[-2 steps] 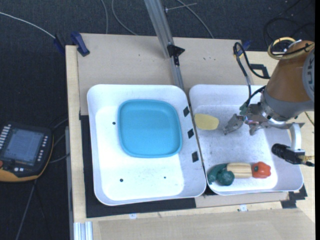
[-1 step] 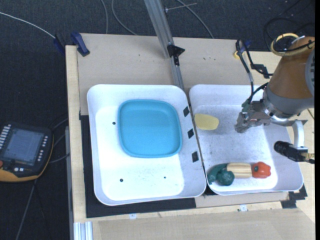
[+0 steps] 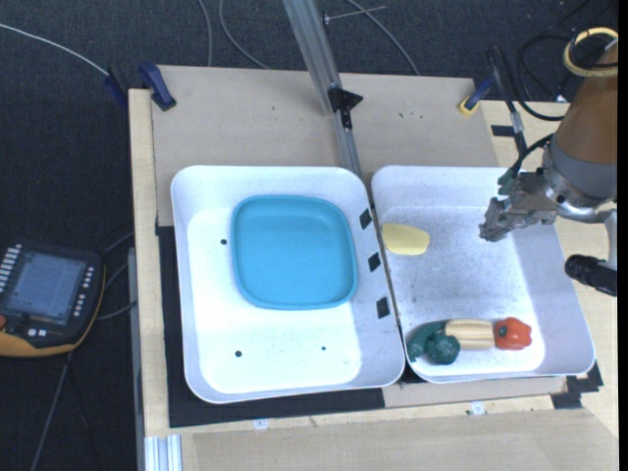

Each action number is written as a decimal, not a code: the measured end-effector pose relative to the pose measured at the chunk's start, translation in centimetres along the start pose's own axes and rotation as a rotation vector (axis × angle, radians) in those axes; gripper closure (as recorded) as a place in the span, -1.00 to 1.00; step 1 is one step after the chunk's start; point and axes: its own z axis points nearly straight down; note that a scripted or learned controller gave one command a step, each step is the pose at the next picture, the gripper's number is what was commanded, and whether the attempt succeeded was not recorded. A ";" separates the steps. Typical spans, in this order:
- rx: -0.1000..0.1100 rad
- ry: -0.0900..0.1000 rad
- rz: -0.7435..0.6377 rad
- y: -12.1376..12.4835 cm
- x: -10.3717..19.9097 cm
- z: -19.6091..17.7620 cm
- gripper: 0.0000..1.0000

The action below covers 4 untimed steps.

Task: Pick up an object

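Objects for picking lie in the right bin [image 3: 549, 263]. Largest to smallest, we note the desk [image 3: 245, 116], the left bin [image 3: 196, 263] bearing a blue plate [image 3: 294, 251], then the right bin's pale yellow lump [image 3: 405, 239], tan cylinder [image 3: 469, 334], dark green piece [image 3: 434, 345] and red piece [image 3: 511, 334]. The jaws [image 3: 494, 226] hover over that bin; whether open or closed we cannot tell.
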 end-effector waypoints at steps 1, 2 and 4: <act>0.001 0.000 0.000 -0.1 -0.4 -6.2 1.00; 0.005 0.001 0.000 -0.1 -0.4 -6.6 1.00; 0.006 0.002 -0.004 -0.4 8.8 -5.0 1.00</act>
